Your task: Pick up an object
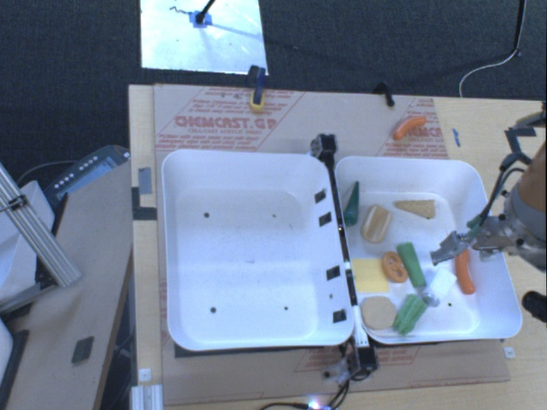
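Note:
The right bin holds several toy foods. Among them are a dark green pepper, a tan bread roll, a toast slice, an orange carrot slice, a green cucumber, a yellow cheese square, a round tan biscuit, a light green piece and an orange sausage. My gripper hangs low over the right side of this bin, just left of the orange sausage and above a small white piece. Nothing is visibly held.
The left bin stands beside the right one, with a black hinged divider between them. Another orange sausage lies on the board behind the right bin. A yellow and blue clamp sits at the board's back edge.

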Controlling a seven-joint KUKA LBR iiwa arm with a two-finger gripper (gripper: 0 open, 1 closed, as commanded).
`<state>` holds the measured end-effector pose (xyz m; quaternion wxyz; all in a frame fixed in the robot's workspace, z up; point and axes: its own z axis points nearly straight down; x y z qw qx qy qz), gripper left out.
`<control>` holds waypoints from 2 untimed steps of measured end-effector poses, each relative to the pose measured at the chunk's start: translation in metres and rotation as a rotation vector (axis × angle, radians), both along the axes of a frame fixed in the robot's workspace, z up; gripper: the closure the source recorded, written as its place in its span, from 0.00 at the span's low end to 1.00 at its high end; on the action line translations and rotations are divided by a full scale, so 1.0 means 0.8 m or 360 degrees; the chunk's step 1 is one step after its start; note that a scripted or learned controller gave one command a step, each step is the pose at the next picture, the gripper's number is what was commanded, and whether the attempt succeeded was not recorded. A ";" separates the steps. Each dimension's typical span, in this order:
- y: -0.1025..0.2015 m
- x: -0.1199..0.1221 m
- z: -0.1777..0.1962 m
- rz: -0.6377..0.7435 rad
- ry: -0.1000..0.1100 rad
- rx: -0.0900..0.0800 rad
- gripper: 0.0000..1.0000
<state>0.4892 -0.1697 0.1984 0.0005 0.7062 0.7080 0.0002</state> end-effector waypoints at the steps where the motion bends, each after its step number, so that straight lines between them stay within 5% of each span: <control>1: -0.029 -0.002 -0.146 -0.0003 0.0000 0.0010 0.00; 2: -0.030 -0.002 -0.129 -0.0001 -0.0004 0.0001 1.00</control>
